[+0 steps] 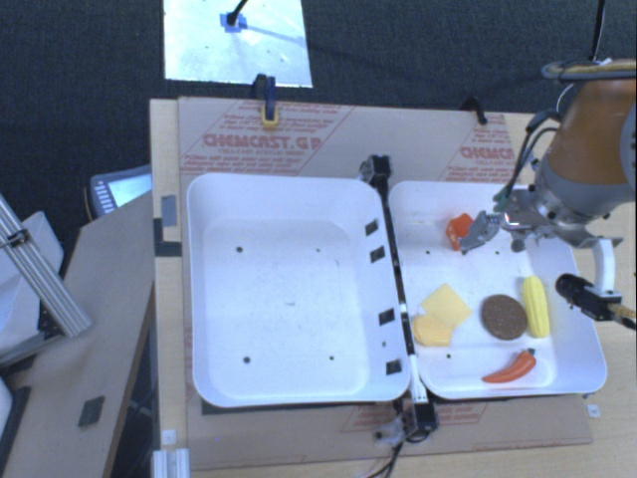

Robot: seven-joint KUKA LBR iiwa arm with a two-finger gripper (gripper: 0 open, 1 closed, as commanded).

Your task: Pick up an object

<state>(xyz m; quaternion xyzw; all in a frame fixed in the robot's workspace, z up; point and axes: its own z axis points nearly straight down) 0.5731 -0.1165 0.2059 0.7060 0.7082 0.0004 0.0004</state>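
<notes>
White plastic makes up the two bins on the bench: the left bin (284, 287) is the bigger expanse in view, and the right bin (572, 366) carries everything I might take. My arm (595, 132), grey with its orange band, comes in over the far right corner of that right bin, and my gripper (485, 229) hangs at the bin's back part, just beside a small orange-red object (458, 229).

Whether that object sits between my fingers or only next to them I cannot tell; the metal there is small and blurred, and I cannot make out whether the gripper is spread or closed.

Nearer the front of the same bin lie the other choices: a yellow corn cob (536, 305) touching a brown round disc (505, 317), a pale yellow wedge (447, 305) with a smaller yellow-orange piece (432, 331) against it, and a red chili pepper (512, 366) near the front wall.

I judge I am at the approach or grasp stage on the orange-red object, with nothing yet lifted clear. The next move calls for centring over it, closing firmly, and rising straight so it does not slip out sideways.
</notes>
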